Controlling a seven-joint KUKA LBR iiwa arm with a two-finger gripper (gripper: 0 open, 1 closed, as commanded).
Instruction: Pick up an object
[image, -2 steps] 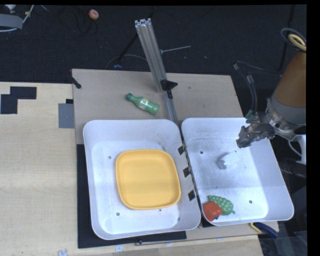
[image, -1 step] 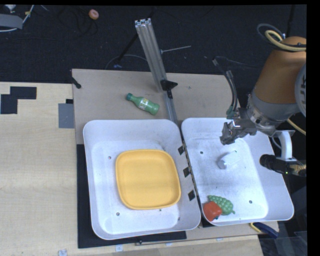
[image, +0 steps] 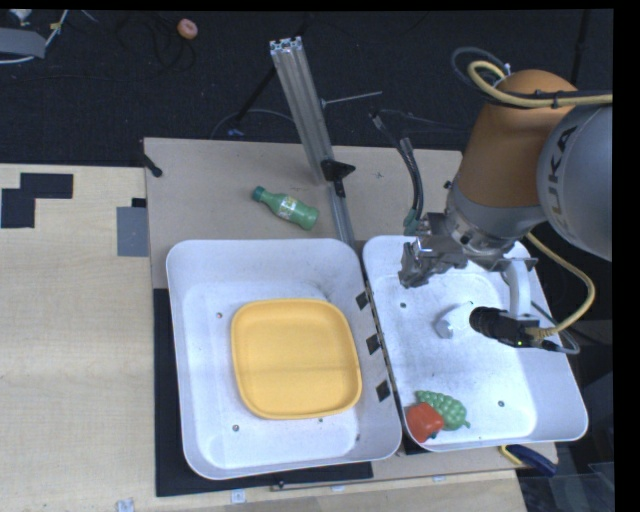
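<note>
My gripper hangs over the far left part of the right bin, near the wall between the two bins. A small pale grey piece lies on the bin floor a little to the right of and nearer than the gripper, apart from it. A red and green toy fruit rests at the bin's near left corner. A square yellow plate lies flat in the middle of the left bin. Nothing shows under the gripper.
A green bottle lies on its side on the bench behind the left bin. A slanted aluminium post rises behind the bins. A black cylinder with a cable sticks out over the right bin's middle.
</note>
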